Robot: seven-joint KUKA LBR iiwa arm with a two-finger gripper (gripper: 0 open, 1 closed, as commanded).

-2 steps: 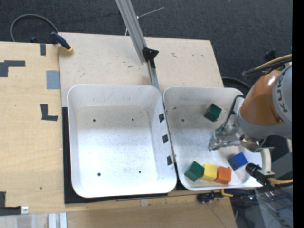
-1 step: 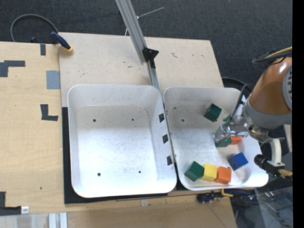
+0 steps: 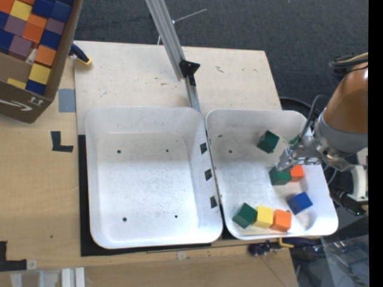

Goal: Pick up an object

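Note:
The right bin (image 3: 239, 127) holds several blocks. A green block (image 3: 268, 141) lies near its back. A dark green block (image 3: 279, 176) and a small orange block (image 3: 297, 173) sit side by side at mid right. A blue block (image 3: 299, 202) is further forward. Along the front lie a green block (image 3: 245, 215), a yellow block (image 3: 264, 216) and an orange block (image 3: 282, 220) in a row. My gripper (image 3: 288, 160) reaches in from the right and is low over the dark green and small orange blocks, its tips just above them.
The left bin (image 3: 143, 124) sits beside the right one. A metal pole (image 3: 170, 34) slants across the bench behind the bins. A cardboard box of coloured blocks (image 3: 33, 28) stands at the far left corner.

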